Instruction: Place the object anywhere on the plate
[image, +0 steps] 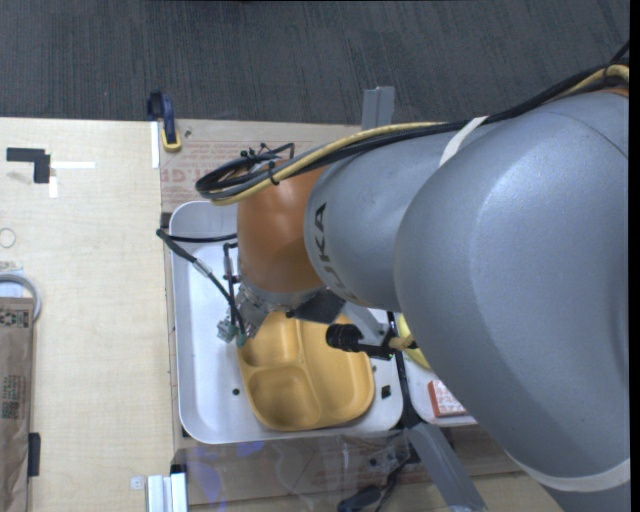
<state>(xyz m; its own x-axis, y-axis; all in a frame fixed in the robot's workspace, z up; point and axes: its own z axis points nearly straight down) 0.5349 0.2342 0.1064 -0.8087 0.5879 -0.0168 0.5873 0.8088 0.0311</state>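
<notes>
The grey arm takes up most of the right half of the frame, reaching from the right edge toward the centre. Its orange band sits at centre, over the upper part of the left bin. A yellow cable and black cables run along the arm's top edge and loop above the band.

The gripper points down below the band, at the upper left corner of the plate. The wrist hides it, so I cannot tell whether it is open, closed or holding anything. A small greenish-grey bit shows at the wrist's left edge, just beside the plate's corner. It is too small to tell whether it belongs to the gripper or is the object.

The plate is yellow and divided into compartments. It lies flat in the lower part of the left bin, with its upper edge under the wrist. A black knob on the arm hangs over its upper right part.

At lower right a red-and-white card peeks out from under the arm. On the bench, a black mark sits at upper left and a brown bag at the left edge.
</notes>
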